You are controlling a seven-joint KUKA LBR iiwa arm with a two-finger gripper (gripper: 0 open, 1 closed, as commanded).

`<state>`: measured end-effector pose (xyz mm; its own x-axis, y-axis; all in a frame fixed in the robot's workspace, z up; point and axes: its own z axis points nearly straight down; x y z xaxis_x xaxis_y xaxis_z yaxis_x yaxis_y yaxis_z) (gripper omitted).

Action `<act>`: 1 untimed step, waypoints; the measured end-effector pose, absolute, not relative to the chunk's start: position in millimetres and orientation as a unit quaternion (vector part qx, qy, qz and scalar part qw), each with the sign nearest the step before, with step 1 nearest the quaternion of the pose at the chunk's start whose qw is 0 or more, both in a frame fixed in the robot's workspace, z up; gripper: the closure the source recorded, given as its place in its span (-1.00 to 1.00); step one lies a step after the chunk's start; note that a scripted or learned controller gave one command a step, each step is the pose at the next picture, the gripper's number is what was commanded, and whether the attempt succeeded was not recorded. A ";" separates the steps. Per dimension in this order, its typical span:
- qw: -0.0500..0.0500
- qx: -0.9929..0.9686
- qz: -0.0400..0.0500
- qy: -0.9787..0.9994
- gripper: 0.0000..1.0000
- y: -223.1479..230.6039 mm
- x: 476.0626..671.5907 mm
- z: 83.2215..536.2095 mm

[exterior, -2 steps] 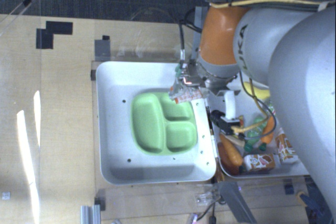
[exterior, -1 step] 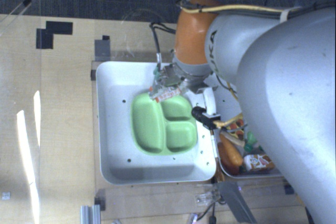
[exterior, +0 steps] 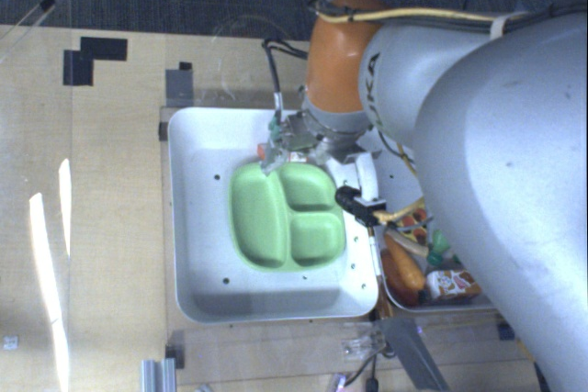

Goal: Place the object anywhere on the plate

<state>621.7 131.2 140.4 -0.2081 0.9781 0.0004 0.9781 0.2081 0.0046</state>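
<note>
Camera view: pale green three-compartment plate (exterior: 285, 216), glossy.

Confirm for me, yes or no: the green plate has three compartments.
Yes. The green plate, lying in the left white bin, shows raised ridges that split it into one long section and two smaller ones.

Robot arm, one unit: broad smooth grey casing (exterior: 496, 133) with dark lettering on the shell; glossy orange band (exterior: 338, 60) above the wrist; yellowish cable (exterior: 432, 14) running along the top; thin black cable (exterior: 273, 69) beside the wrist; metallic end effector (exterior: 287, 142).
</note>
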 end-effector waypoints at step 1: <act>0.003 0.629 0.004 0.778 1.00 131.5 623.4 152.4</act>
